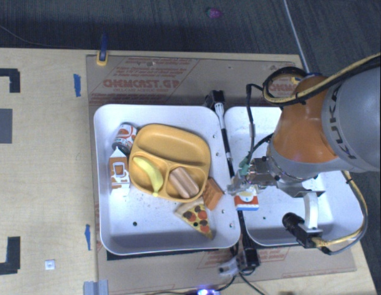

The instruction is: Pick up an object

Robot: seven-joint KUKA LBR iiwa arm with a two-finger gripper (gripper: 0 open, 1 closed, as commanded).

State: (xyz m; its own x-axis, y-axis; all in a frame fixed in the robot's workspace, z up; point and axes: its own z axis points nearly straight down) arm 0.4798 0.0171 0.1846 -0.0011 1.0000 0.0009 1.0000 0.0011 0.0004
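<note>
Down nearest me, one pizza slice [197,217] lies in the left bin [107,165], with one brown wedge [212,193] just above it. Beside them sits one yellow divided plate [169,141] carrying one banana [149,173] and one hot dog [185,182]. Two small packages, an orange carton [118,170] and a can [124,137], lie against the plate's left. Over the right bin [353,226], the fingers [244,178] hang above one small red-and-white carton [246,200]; I cannot tell whether they are apart or together
</note>
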